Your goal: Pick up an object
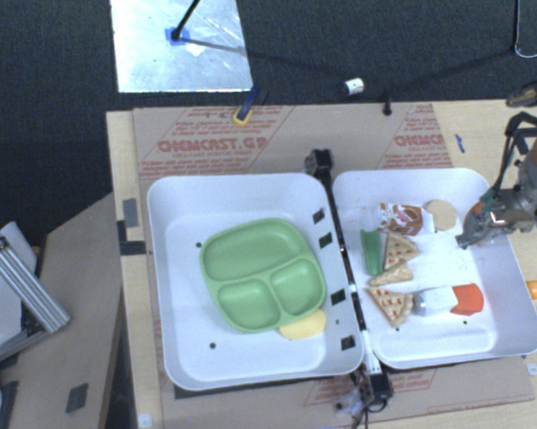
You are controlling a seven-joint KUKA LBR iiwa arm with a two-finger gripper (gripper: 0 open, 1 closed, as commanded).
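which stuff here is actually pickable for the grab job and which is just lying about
For the job: pincer; in the right bin: two waffle wedges, green piece, orange-capped bottle, round biscuit, brown packet.

Lying about: green divided tray and yellow piece in the left bin; cardboard sheet.

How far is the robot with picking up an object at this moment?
Nothing looks picked up yet. The gripper hangs at the right edge of the right bin, and I see no object between its fingers. The waffle pieces, the orange-capped item and the green piece lie in that bin. Reaching, grasping and lifting are all left.
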